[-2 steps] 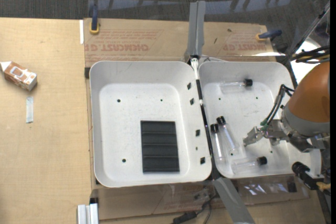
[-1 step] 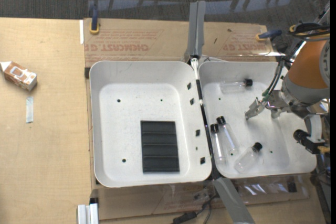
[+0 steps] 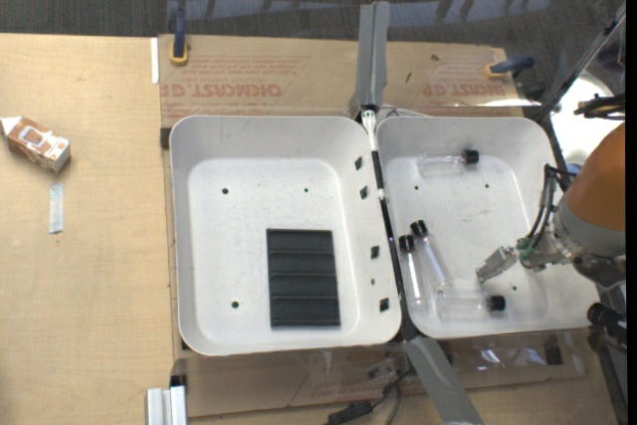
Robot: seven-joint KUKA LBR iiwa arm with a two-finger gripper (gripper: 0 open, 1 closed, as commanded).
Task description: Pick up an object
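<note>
Gripper point(image 3: 505, 261) low in right bin point(image 3: 398, 214), can't tell if open or holding anything; three clear tubes point(image 3: 428, 264) with black caps lie there; black ribbed block point(image 3: 304, 279) in left bin

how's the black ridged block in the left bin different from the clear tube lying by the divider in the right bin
The black ridged block is opaque, flat and rectangular; the clear tube is see-through, slim and round, with a black cap at its upper end. The block sits square to the left bin, while the tube lies at a slight slant in the right bin. The block looks far wider than the tube. Both lie flat on a bin floor, untouched by the gripper.
</note>
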